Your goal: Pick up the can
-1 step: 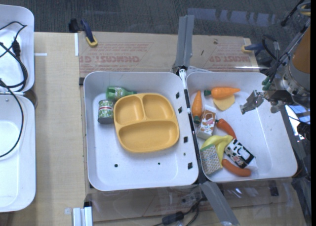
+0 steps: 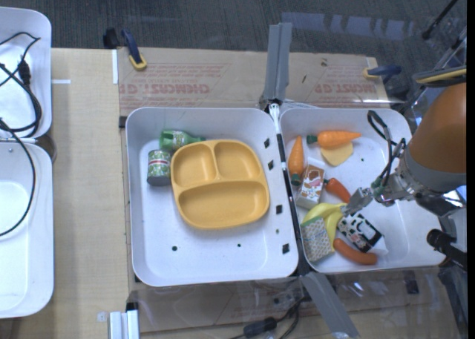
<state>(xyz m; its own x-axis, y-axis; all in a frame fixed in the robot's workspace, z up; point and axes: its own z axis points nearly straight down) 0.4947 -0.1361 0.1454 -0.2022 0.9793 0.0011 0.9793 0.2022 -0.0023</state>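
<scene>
The can (image 2: 158, 167) sits in the left bin (image 2: 141, 241), near that bin's left wall, just beside the left edge of the yellow divided plate (image 2: 220, 182). It appears to lie on its side, with its long axis running roughly toward the top and bottom of the view; its label is greenish with a pale band. Just above it lies a green bottle (image 2: 177, 139), tipped over, its neck pointing right along the plate's upper rim. The can is hemmed between the bin wall, the bottle and the plate.

The gripper (image 2: 364, 200) is well apart from the can, low over the right bin (image 2: 393, 252). Whether its fingers are apart or together cannot be told from this view. It hangs just above a black-and-white patterned toy (image 2: 362, 232) and a banana (image 2: 325, 212). Around it lie a small milk carton (image 2: 312, 184), several carrots, one at the bin's top (image 2: 338, 137), a cheese wedge (image 2: 336, 154) and a speckled sponge-like block (image 2: 316, 239). Both bins rest on the bench (image 2: 89, 182).
</scene>
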